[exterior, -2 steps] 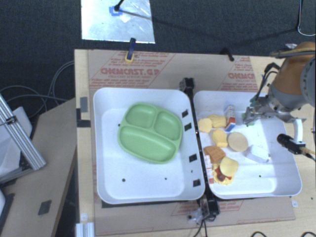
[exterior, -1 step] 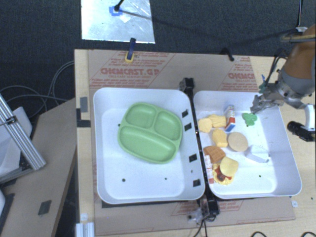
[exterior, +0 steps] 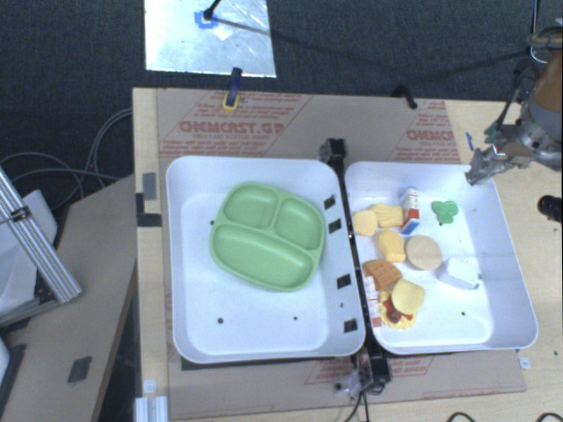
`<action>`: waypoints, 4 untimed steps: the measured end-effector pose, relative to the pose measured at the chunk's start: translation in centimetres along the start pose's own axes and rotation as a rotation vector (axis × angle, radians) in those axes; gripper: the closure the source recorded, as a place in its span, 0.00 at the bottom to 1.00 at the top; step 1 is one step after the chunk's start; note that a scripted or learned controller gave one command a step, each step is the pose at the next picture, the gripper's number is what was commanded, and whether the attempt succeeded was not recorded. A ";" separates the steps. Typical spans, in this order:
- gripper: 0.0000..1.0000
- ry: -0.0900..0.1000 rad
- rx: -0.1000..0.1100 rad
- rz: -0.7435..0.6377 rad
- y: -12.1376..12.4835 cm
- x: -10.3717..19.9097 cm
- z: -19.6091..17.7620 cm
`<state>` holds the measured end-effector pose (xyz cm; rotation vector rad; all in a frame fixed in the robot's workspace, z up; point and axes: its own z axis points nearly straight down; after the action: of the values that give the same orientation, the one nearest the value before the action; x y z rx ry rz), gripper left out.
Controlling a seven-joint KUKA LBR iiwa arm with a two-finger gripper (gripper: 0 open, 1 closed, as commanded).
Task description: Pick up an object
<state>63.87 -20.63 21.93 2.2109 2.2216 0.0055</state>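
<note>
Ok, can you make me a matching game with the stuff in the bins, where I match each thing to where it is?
Things:
1. green tray
2. small green toy
3. round tan disc
4. end effector

Places:
A. over the right bin's far right corner
B. middle of the right bin
C. in the left bin
D. right bin, near the far wall

Pairs: 1-C, 2-D, 3-B, 4-A

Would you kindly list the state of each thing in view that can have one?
gripper: above the right bin's far right corner, nothing seen between its fingers
green divided plate: lying flat in the left bin, compartments bare
right bin: holds a cluster of toy food
round tan piece: lying flat
</note>
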 end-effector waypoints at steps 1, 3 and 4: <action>1.00 0.001 0.004 -0.001 0.1 0.0 -0.6; 1.00 0.004 0.009 -0.003 -7.4 8.5 -0.5; 1.00 0.004 0.009 -0.002 -10.1 11.8 -0.2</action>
<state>53.68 -8.89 22.01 2.2150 2.2308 0.0004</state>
